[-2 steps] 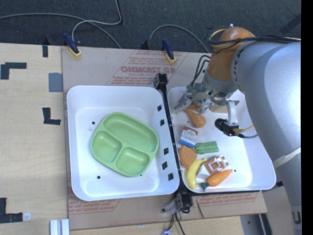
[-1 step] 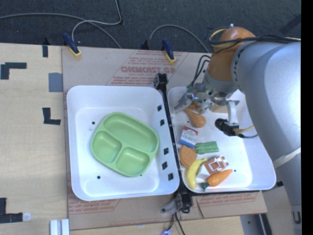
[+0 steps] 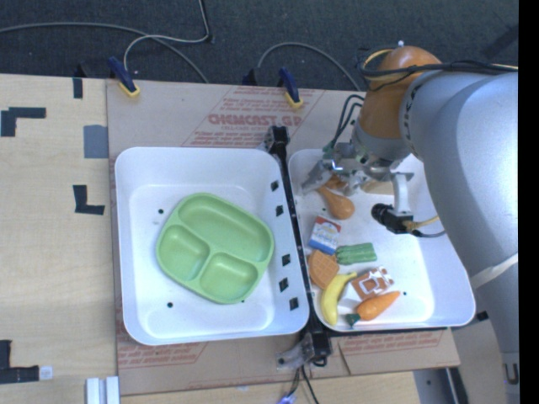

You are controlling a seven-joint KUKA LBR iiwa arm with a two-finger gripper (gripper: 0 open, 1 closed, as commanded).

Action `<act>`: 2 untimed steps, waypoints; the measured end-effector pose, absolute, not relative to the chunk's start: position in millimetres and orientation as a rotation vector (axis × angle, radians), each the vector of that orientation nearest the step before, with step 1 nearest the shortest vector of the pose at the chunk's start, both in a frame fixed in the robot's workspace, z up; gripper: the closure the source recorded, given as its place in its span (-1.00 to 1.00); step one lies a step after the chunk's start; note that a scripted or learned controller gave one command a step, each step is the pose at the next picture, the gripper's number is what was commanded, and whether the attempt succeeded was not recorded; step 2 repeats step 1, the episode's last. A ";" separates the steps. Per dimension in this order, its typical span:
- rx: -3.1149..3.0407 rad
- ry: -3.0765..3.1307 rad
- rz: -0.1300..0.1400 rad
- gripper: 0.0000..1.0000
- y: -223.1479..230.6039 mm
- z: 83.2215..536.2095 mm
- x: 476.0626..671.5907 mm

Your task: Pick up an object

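Observation:
My gripper (image 3: 337,179) hangs low over the far-left corner of the right bin (image 3: 445,278), its fingers spread apart. A brown drumstick-shaped toy (image 3: 338,202) lies just below it, its upper end between the fingertips, and nothing is lifted. Nearer the front lie a small blue, white and red packet (image 3: 324,236), a green piece (image 3: 356,253), a round orange biscuit (image 3: 322,268), a yellow banana (image 3: 333,297), an orange-and-white box (image 3: 371,282) and a carrot (image 3: 377,305).
The left bin (image 3: 128,225) holds a green divided plate (image 3: 216,247). A black divider with clips (image 3: 285,217) runs between the bins. The bulky grey arm (image 3: 472,158) covers the right bin's far-right side, with a black cable fitting (image 3: 391,217) hanging by it.

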State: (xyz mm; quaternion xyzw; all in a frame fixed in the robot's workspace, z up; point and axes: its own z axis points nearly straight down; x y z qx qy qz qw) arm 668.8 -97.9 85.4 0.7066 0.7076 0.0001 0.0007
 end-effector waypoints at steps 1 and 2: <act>2.218 2.222 -0.001 1.00 -97.9 95.3 668.9; 2.218 2.222 -0.001 1.00 -97.9 95.3 668.9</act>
